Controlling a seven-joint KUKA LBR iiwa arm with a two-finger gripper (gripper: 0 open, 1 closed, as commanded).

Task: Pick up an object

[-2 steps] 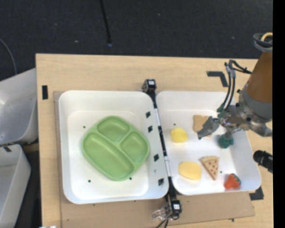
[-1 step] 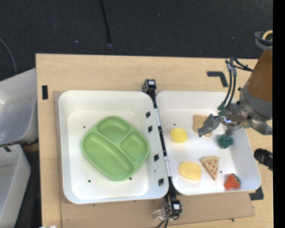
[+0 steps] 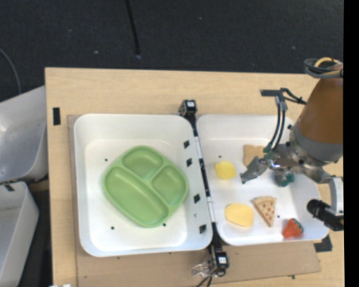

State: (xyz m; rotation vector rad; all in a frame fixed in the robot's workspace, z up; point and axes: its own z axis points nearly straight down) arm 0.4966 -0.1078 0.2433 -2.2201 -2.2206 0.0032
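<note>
Green divided plate (image 3: 145, 186) sits far left of the pincer (image 3: 264, 167), alone in the other bin (image 3: 84, 220). Pale yellow slab (image 3: 239, 214) lies just below-left of the pincer, pizza wedge (image 3: 265, 210) directly below, yellow ball (image 3: 225, 170) just left, strawberry (image 3: 292, 228) below-right. Pincer's grip? Can't tell from here.

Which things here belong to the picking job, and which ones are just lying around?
For the job, all in the right bin:
- hand
- small yellow piece
- larger yellow piece
- pizza slice toy
- strawberry toy
- tan piece

Lying about:
- green divided plate in the left bin
- black cable beyond the bench
</note>
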